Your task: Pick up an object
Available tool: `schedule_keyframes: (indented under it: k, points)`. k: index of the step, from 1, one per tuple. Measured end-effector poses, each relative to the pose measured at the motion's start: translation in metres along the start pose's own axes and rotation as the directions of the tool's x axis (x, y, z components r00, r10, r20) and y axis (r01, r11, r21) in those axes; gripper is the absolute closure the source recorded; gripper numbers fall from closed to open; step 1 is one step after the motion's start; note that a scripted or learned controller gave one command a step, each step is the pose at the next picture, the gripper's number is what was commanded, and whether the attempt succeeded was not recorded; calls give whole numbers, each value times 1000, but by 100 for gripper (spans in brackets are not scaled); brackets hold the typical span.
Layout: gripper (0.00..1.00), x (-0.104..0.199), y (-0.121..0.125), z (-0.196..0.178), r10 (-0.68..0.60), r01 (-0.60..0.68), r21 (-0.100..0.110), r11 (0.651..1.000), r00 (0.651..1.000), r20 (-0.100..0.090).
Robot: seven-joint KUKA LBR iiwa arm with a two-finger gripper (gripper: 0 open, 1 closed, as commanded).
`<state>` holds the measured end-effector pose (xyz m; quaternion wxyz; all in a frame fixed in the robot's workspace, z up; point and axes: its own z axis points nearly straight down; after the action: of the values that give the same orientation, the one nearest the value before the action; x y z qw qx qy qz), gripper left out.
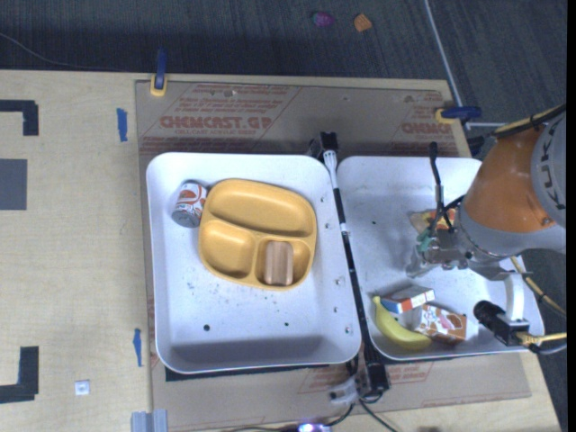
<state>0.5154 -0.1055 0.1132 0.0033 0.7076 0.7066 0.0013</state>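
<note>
My gripper (438,252) hangs low over the middle of the right bin (378,205), reaching in from the right, with bare bin floor beneath it. Just in front of it, near the bin's front wall, lie a yellow banana (396,327), a small white box with red and blue print (413,301) and an orange-brown snack packet (445,323). The box is a short way below and left of the gripper in the camera view, apart from it. Nothing shows between the gripper's tips.
The left bin (252,331) holds a yellow divided tray (256,214) with a brown cylinder (277,262) in one compartment, and a crushed drink can (188,202) at its back left corner. A black divider (342,241) runs between the bins.
</note>
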Motion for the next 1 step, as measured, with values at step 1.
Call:
schedule_keyframes:
  k: [1]
  points:
    - [0,0,0,0,0,0,0,1000,1000,0]
